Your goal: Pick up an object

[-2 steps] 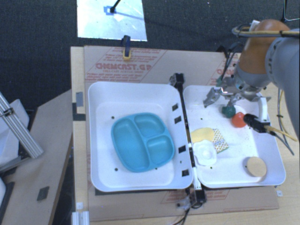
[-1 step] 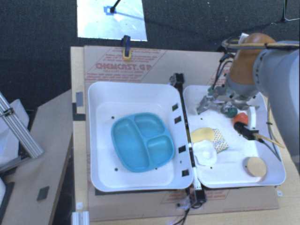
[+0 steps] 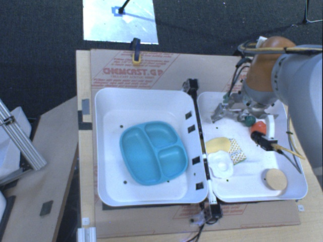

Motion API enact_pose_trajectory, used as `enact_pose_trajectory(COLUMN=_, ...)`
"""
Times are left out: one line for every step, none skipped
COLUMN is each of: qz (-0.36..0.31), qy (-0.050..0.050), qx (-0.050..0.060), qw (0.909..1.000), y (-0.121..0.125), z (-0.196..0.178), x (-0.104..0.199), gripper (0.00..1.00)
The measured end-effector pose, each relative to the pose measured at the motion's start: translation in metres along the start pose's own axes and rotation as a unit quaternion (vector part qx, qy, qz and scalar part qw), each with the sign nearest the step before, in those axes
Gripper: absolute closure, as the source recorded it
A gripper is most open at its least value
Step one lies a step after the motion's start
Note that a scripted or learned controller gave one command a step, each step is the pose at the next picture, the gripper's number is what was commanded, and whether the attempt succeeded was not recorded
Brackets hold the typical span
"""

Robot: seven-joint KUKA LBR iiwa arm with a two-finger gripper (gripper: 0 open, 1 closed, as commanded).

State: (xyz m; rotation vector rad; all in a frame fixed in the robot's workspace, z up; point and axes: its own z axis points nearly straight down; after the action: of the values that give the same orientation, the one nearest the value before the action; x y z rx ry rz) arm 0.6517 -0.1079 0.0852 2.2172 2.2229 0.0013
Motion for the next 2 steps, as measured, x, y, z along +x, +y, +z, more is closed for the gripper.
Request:
enact_pose_trajectory(qz=0.000, qy=0.000, qx=-0.002, qw=1.0000, y=0.001, z=-0.012, x=0.000, gripper=1.00)
enact_pose_trajectory(qz=0.001, qy=0.000, qx=-0.003, qw=1.0000, y=0.003, z=-0.072, x=-0.009, gripper=1.00)
